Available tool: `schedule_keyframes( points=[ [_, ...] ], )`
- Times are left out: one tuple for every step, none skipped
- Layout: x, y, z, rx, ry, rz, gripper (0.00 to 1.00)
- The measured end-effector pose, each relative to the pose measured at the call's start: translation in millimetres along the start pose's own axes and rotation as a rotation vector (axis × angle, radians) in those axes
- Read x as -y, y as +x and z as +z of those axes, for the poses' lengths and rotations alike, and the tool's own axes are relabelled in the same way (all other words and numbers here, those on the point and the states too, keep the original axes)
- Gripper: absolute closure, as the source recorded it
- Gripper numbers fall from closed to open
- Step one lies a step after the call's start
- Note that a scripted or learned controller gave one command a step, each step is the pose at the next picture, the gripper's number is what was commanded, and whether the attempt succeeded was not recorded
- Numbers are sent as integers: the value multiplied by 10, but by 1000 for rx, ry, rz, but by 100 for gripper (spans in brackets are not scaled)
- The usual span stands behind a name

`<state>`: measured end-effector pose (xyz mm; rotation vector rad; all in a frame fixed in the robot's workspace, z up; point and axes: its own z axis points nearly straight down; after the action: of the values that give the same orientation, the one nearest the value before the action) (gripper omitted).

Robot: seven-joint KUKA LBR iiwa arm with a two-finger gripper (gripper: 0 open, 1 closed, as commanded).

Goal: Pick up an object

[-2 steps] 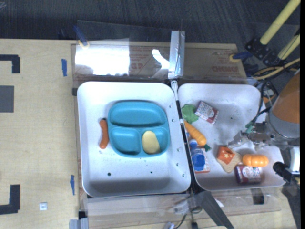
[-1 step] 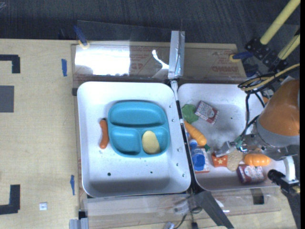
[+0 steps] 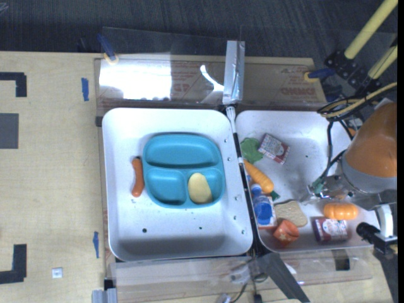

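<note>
Objects: toy food clustered along right bin point(image 3: 303, 122) left and front walls, orange piece point(image 3: 341, 211) and dark jar point(image 3: 329, 230) beside the arm | Arm point(image 3: 375, 153): over right bin's right side, gripper hold cannot be told | Room: bare floor mid-bin | Left bin point(image 3: 120, 188): blue tray point(image 3: 180, 153) with yellow item point(image 3: 199, 187) | Surface: wooden bench point(image 3: 44, 188)

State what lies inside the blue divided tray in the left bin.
The blue tray holds one yellow, potato-like piece in its lower right compartment. The other compartments show bare blue. Anything beneath the tray is covered by it.
</note>
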<state>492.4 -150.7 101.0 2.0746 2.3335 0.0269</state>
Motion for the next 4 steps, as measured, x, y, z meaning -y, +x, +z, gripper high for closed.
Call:
schedule_keyframes(
  points=[
    [184,-426,15,-2,27,6,100],
    [-165,-213,131,1,24,184,100],
    [-163,-207,140,0,25,183,0],
    [-445,274,-1241,0,22,217,0]
  ],
)
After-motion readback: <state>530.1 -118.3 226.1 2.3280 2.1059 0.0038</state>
